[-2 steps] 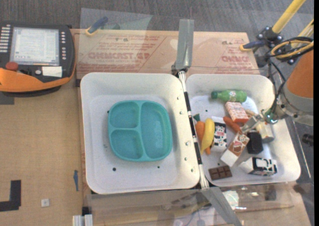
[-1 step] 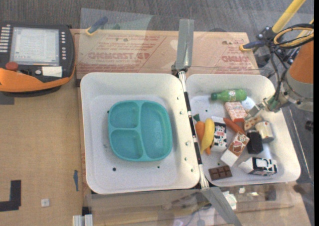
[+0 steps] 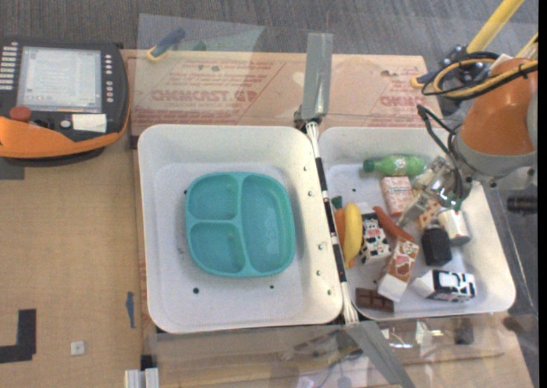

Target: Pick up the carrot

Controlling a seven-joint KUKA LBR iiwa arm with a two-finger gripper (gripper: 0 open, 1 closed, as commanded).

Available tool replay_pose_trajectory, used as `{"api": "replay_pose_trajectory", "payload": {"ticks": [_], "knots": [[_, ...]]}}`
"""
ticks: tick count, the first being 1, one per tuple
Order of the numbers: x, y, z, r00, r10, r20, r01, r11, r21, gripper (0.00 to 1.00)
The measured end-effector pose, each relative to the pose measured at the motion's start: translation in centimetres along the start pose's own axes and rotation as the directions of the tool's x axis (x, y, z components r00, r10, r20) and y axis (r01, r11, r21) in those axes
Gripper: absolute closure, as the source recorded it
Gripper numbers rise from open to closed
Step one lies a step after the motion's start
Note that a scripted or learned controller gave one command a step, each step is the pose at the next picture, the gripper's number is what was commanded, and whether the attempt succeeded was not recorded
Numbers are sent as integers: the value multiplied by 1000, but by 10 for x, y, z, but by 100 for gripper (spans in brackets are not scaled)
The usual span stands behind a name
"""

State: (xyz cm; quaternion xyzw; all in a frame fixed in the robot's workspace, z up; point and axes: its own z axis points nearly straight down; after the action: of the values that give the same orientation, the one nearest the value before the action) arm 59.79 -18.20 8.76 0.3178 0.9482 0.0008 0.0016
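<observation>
The carrot (image 3: 393, 224) is a thin orange-red stick lying at a slant in the middle of the right bin (image 3: 500, 271), between a cow-patterned carton (image 3: 373, 239) and a black cylinder (image 3: 436, 245). My gripper (image 3: 433, 196) hangs over the right bin's upper right part, just right of the carrot's upper end and above it. Nothing shows as held. The grey arm with its orange band (image 3: 500, 121) reaches in from the right and hides the bin's far right corner.
Around the carrot lie a green bottle (image 3: 395, 164), a pink carton (image 3: 396, 194), a banana (image 3: 351, 232), a silver can (image 3: 453, 224), a milk carton (image 3: 402, 267), a chocolate bar (image 3: 373, 299) and a black-and-white box (image 3: 449, 285). A teal divided plate (image 3: 240, 224) sits in the left bin (image 3: 162, 155).
</observation>
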Motion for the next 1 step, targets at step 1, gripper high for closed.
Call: {"api": "replay_pose_trajectory", "payload": {"ticks": [1], "knots": [[-2,1,-12,1000,3,5,-3,1000,-5,100]]}}
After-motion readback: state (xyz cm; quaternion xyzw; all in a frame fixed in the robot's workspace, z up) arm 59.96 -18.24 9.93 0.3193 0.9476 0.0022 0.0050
